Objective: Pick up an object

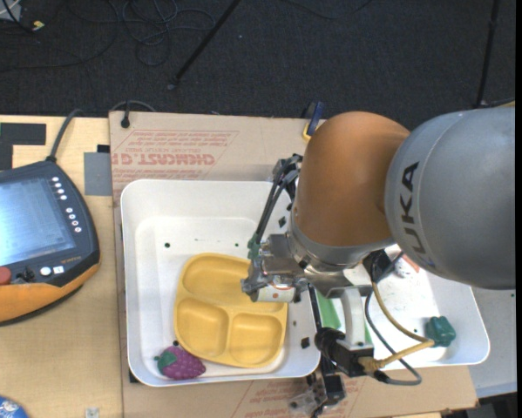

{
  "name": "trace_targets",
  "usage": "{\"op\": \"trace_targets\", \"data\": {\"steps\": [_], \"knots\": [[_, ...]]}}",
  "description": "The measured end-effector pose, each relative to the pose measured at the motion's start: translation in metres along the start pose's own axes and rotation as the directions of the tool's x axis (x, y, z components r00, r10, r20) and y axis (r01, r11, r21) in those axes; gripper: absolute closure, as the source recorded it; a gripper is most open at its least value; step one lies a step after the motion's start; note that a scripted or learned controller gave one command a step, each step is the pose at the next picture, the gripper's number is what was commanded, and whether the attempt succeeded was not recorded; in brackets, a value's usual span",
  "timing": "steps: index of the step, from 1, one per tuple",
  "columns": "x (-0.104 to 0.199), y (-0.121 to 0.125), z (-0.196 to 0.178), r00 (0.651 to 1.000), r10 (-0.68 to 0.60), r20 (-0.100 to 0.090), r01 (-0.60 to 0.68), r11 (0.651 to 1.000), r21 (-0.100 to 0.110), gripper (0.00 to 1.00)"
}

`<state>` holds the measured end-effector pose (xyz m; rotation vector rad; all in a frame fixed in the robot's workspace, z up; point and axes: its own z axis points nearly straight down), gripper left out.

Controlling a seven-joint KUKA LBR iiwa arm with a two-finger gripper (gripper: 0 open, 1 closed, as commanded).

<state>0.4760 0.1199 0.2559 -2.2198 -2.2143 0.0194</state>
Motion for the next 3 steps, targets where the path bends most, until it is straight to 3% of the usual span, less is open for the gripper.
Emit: {"op": "trace_targets", "data": {"steps": [1,2,3], "knots": [[-0.012,0.063,-0.193,1.000,-0.004,-0.007,0.003,1.000,-0.031,1.00],[-0.050,0.003,-0.140,1.000,0.000,-0.003,0.000,1.000,-0.004,1.00],[-0.022,-0.003,-0.190,1.000,-0.005,-0.005,0.005,1.000,-0.014,1.00]]}}
